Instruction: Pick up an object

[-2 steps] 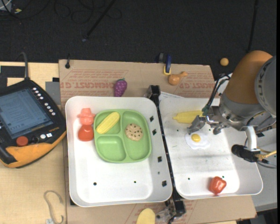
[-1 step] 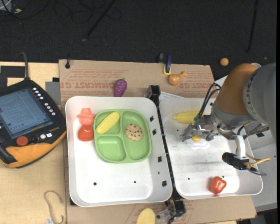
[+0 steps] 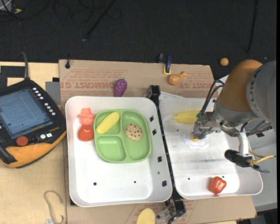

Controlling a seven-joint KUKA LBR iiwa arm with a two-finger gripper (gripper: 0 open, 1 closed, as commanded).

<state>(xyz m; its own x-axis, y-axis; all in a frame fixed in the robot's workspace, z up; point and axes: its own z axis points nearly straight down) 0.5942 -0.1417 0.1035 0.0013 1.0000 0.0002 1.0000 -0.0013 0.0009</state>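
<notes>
left bin (image 3: 84, 181): tray (image 3: 113, 152) holding corn (image 3: 107, 122), cookie (image 3: 134, 132) | right bin (image 3: 233, 183): pepper (image 3: 217, 185) near front | tablet (image 3: 21, 111) left of bins

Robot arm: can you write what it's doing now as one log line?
arm: over right bin | gripper: down on white thing | red pepper: untouched | status: no lift seen

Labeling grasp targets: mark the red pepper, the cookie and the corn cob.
red pepper (image 3: 217, 185), camera view, middle of its red body
cookie (image 3: 134, 132), camera view, center of its top face
corn cob (image 3: 107, 122), camera view, middle of the yellow cob
</notes>
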